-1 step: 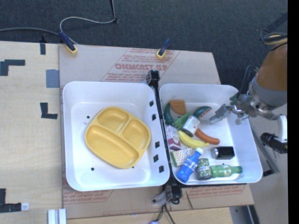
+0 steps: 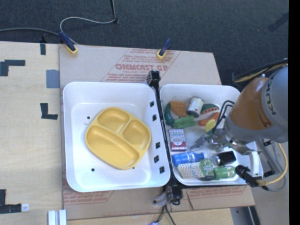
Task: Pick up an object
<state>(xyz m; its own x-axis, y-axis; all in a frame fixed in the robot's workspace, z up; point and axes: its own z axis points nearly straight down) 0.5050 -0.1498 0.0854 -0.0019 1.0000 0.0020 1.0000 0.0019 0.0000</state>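
My gripper (image 2: 209, 139) hangs low in the right bin (image 2: 165, 93), near its middle, with the grey and orange arm reaching in from the right. Just left of it lie a red and white small box (image 2: 176, 139) and a blue tube (image 2: 187, 158). Behind it are a green piece (image 2: 183, 122), a brown and orange piece (image 2: 177, 108), a white can (image 2: 194, 106) and a red and yellow toy food (image 2: 209, 116). A green bottle (image 2: 223, 173) and a patterned packet (image 2: 191, 171) rest along the front wall. Nothing is visibly held.
The left bin (image 2: 75, 139) holds a yellow divided plate (image 2: 118, 137). A black hinge strip (image 2: 157, 121) runs between the two bins. Both stand on a cardboard sheet (image 2: 93, 64) clamped at the back by yellow clips (image 2: 69, 45).
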